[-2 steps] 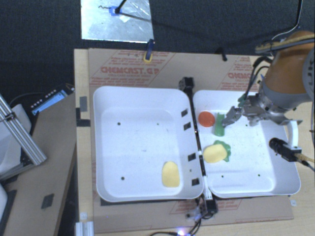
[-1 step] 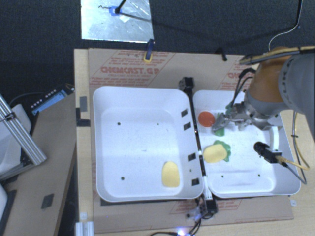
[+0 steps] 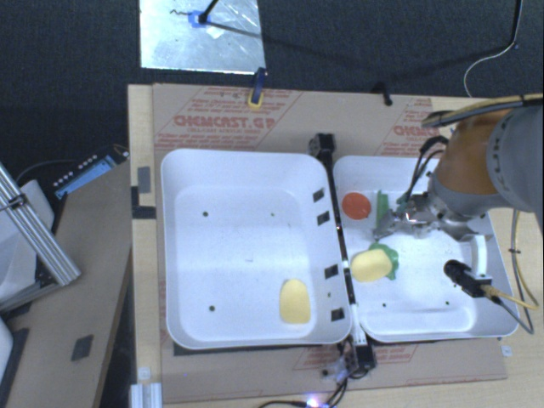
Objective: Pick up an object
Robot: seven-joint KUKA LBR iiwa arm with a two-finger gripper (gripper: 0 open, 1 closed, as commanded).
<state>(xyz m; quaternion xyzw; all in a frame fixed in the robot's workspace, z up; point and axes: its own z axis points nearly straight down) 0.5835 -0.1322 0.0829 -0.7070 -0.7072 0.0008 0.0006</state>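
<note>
Over the right-hand bin [image 3: 476,313], a grey KUKA arm [image 3: 501,164] with an orange band reaches in from three o'clock and lowers its gripper [image 3: 393,221] toward the bin's nine-o'clock side. Whether the gripper is parted or clenched cannot be told from where I stand; the wrist and a tangle of cable crowd it, and nothing can be seen held.

Candidates for the pick lie close by. A red disc [image 3: 356,204] sits just at the gripper's nine o'clock, with a narrow green piece [image 3: 382,204] between the two. A yellow, lemon-like object [image 3: 371,266] with a green end [image 3: 390,257] rests at the gripper's six o'clock, against the divider between the bins. A second yellow object [image 3: 295,301] lies well apart, at six o'clock in the left bin [image 3: 246,185].

The risk, as I judge it, is crowding: the objects lie near one another and near the bin wall, so a descent slightly off could nudge the disc or the green piece aside, or close on two things at once. The rounded yellow object could roll out of a pinch.

The green piece is partly masked by the gripper, and its shape is hard to make out. A dark fitting [image 3: 463,277] on the arm covers part of the bin floor at four o'clock.
</note>
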